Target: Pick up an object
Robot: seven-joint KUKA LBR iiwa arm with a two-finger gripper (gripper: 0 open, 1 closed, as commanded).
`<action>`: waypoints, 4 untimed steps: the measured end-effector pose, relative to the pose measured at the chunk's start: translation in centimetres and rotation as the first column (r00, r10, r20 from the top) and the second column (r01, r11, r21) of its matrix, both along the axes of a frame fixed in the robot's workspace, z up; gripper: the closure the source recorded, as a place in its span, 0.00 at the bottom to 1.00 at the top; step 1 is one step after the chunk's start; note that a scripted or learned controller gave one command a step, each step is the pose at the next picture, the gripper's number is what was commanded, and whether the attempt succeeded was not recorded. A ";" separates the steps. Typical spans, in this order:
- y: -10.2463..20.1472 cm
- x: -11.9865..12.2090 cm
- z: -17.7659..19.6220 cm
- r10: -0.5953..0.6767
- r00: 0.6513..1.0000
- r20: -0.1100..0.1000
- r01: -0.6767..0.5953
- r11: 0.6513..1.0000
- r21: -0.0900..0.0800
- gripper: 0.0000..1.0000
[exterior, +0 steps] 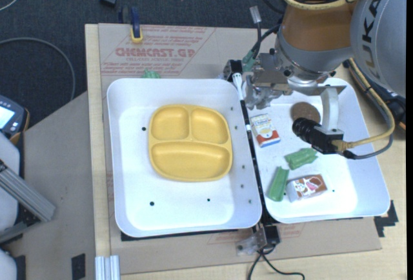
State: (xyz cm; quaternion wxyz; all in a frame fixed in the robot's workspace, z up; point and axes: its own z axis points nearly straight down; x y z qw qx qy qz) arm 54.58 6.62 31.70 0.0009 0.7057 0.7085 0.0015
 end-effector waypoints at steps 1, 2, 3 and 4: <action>4.9 -0.1 -2.2 0.000 1.000 -0.007 0.000 1.000 0.000 1.00; 10.5 -2.3 -1.1 0.001 1.000 -0.002 -0.001 1.000 0.000 1.00; 11.6 -6.7 2.3 -0.002 1.000 -0.003 0.002 1.000 0.000 1.00; 11.0 -6.6 20.9 -0.001 1.000 0.013 0.001 1.000 0.006 1.00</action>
